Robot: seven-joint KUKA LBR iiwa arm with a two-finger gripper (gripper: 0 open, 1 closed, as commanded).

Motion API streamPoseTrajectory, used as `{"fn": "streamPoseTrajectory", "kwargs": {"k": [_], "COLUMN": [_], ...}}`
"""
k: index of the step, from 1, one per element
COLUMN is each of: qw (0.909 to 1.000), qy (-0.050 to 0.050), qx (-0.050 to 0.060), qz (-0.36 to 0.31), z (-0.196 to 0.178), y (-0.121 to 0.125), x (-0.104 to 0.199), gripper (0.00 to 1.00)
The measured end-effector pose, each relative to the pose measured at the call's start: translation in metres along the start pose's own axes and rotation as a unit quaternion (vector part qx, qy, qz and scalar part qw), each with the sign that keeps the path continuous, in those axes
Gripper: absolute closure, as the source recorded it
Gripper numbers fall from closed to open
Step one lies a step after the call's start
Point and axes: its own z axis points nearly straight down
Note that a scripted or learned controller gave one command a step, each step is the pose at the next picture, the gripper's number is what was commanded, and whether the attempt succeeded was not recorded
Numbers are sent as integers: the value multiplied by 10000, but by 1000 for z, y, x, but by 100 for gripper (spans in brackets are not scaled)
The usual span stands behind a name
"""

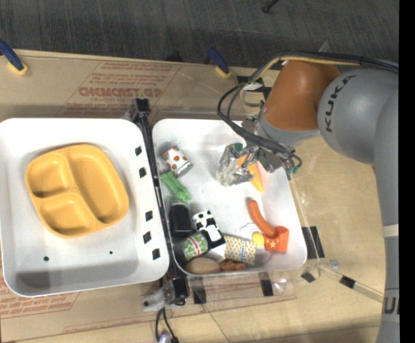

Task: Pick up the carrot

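Observation:
The carrot [253, 168], a small orange piece with a paler yellow end, lies in the upper right of the right bin [200, 138]. My gripper [232, 166] hangs low over the bin, right against the carrot's left side. The grey wrist with its orange band reaches in from the right and hides the carrot's upper end. I cannot make out whether the carrot is gripped or merely beside the gripper.
A curved orange toy [261, 219], a red-orange block [279, 240], a small can [176, 161], a green piece [175, 188] and several packets crowd the right bin's front. The left bin [14, 263] holds a yellow divided plate [77, 188].

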Motion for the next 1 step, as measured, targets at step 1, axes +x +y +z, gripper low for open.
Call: {"fn": "streamPoseTrajectory", "kwargs": {"k": [1], "qw": [10000], "qy": [-27], "qx": [17], "qz": [-14], "z": [-13], "y": [0], "x": [-3], "gripper": [100]}}
